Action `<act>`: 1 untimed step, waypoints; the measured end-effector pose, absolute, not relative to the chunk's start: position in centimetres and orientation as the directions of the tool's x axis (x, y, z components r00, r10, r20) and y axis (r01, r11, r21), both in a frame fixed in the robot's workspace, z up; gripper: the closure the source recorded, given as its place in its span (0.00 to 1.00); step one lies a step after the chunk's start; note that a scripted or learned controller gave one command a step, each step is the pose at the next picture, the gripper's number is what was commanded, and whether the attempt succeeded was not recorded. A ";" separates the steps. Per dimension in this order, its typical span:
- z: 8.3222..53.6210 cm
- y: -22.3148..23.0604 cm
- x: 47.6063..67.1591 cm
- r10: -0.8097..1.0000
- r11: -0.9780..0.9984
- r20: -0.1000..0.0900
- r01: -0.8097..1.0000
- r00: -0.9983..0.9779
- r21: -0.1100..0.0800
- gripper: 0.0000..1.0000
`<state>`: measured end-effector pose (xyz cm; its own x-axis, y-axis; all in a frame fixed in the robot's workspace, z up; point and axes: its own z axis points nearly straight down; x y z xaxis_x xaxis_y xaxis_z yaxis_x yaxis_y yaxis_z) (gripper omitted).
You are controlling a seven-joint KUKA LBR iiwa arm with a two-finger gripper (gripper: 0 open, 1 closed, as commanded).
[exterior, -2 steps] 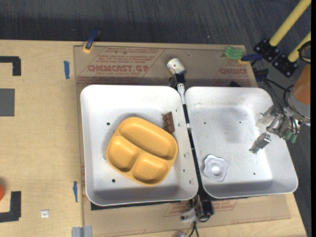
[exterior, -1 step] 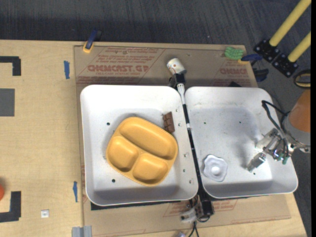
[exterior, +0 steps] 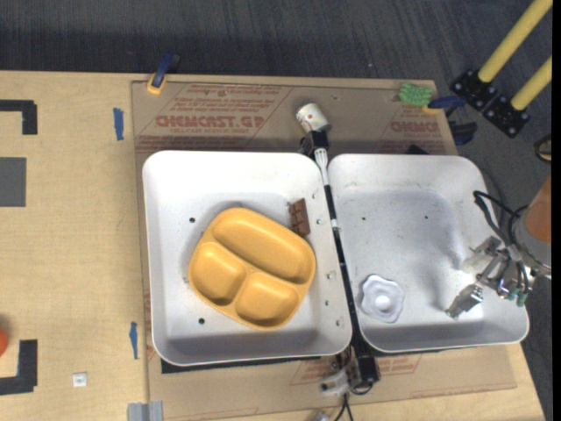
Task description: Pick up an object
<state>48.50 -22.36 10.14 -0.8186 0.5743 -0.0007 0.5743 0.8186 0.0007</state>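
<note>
At the lower right of the frame you see the claw [exterior: 480, 281] low over the right bin [exterior: 412, 178], near its right wall, its metal fingers [exterior: 463, 303] spread apart with nothing between them. Left of it, near the bin's lower left corner, you find a small clear lidded cup [exterior: 381, 296], lying apart from the claw. Across the divider, the left bin [exterior: 175, 200] holds a yellow divided tray [exterior: 252, 266] turned at a slant, with a small brown block [exterior: 299, 217] just beside its upper right edge. Both bins rest on the worktop [exterior: 70, 235].
</note>
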 end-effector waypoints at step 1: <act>11.2 -22.3 48.6 0.576 0.818 -0.005 0.576 -0.818 0.003 1.00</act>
<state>48.63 -22.33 11.18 -0.8177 0.5756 -0.0047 0.5756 0.8177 0.0030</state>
